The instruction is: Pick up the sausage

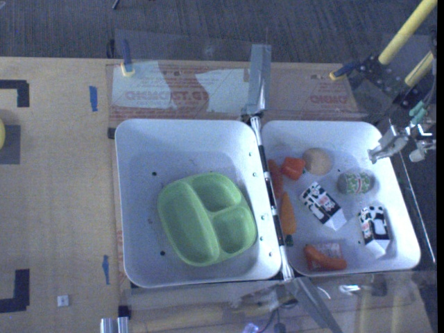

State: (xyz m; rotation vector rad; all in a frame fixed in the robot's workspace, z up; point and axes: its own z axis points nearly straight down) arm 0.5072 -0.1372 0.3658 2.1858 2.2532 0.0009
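Note:
The sausage (325,257) is a short reddish-orange piece lying flat near the front wall of the right bin (409,255). My gripper (397,143) hangs over that bin's far right rim, well behind and to the right of the sausage and apart from it. The grey arm and its yellow-sleeved parts reach in from the upper right. Nothing shows in the gripper.
The right bin also holds two cow-print cartons (321,203) (374,229), a green speckled ball (355,182), a beige round item (318,160), a red-orange pepper (293,166) and a carrot (286,214) by the left wall. A green divided plate (208,217) lies in the left bin (139,151).

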